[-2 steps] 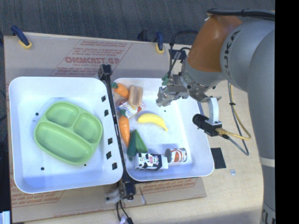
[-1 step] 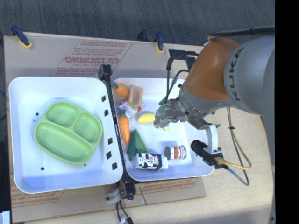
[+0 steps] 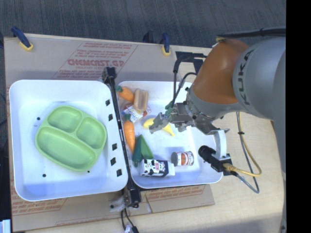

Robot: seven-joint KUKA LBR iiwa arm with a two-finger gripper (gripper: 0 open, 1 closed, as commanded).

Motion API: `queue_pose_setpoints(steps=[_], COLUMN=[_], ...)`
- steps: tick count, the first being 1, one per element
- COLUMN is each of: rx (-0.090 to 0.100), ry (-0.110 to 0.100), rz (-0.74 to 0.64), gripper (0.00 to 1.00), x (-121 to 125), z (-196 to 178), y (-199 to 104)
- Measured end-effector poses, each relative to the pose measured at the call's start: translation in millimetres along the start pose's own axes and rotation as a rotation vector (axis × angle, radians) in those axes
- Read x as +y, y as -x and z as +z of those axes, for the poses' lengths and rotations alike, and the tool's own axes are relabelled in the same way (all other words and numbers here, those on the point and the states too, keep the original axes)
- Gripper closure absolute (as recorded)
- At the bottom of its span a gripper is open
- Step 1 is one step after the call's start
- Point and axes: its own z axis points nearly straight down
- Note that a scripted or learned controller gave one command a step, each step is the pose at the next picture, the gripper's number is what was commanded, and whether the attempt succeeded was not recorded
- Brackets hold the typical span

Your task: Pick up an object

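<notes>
Gripper [image 3: 159,124] hovering in right bin [image 3: 204,178], over banana [image 3: 167,128] — finger state unreadable. Can [image 3: 183,158] lying just below banana.

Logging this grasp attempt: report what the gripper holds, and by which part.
Cannot be told: the gripper sits over a yellow banana-shaped toy in the right white bin, hiding any grip.

One fixed camera looks down at a slant on both white bins [image 3: 19,130], arm [image 3: 243,76] entering from right.

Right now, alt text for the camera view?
The grey arm's gripper hangs over a yellow toy in the right bin, among a carrot, can and milk carton. The left bin holds a green divided plate.
</notes>
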Motion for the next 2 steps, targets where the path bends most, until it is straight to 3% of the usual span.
queue_pose_setpoints(steps=[1,2], rx=[0.001,-0.001], ry=[-0.001,-0.003], rz=[0.000,-0.005], gripper=[0.00,1.00], x=[47.3,47.4], z=[136.6,126.4], y=[22.7,22.7])
